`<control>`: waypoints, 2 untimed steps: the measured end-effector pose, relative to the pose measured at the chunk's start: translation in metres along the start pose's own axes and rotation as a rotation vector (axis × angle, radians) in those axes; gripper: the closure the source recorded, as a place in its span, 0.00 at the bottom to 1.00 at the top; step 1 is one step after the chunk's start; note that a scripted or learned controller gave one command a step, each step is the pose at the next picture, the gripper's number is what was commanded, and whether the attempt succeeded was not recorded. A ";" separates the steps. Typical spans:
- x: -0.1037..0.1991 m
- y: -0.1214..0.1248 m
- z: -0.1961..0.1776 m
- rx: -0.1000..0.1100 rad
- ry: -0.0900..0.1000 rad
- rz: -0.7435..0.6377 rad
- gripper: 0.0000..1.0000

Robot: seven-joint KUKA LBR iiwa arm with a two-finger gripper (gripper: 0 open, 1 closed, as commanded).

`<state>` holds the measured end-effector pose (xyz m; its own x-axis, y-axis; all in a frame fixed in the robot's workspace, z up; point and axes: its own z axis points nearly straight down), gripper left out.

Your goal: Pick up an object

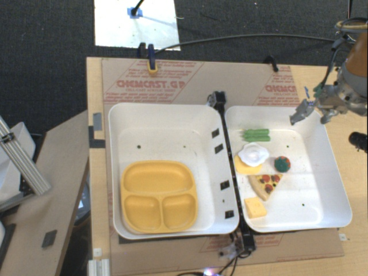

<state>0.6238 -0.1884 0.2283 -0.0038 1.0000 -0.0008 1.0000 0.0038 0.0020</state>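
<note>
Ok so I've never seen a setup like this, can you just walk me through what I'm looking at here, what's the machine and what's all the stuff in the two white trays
This is one picture, taken by a camera fixed above a bench and looking down at a slant. The machine is a robot arm coming in from the right; its grasping end, the gripper, sits over the far edge of the right bin with nothing between its fingers. Its job is to pick something up.

The left bin holds a yellow divided plate. The right bin holds what look like toy foods: a green piece, a white fried egg lying on a yellow slice, a small green and red round piece, a pizza slice and a yellow block.
</note>
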 end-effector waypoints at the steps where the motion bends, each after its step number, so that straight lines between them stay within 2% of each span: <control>1: -0.010 -0.002 0.051 0.003 0.000 0.003 0.00; 2: -0.006 0.001 0.112 0.003 0.001 -0.001 0.00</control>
<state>0.6251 -0.1944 0.1162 -0.0047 1.0000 0.0000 1.0000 0.0047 -0.0008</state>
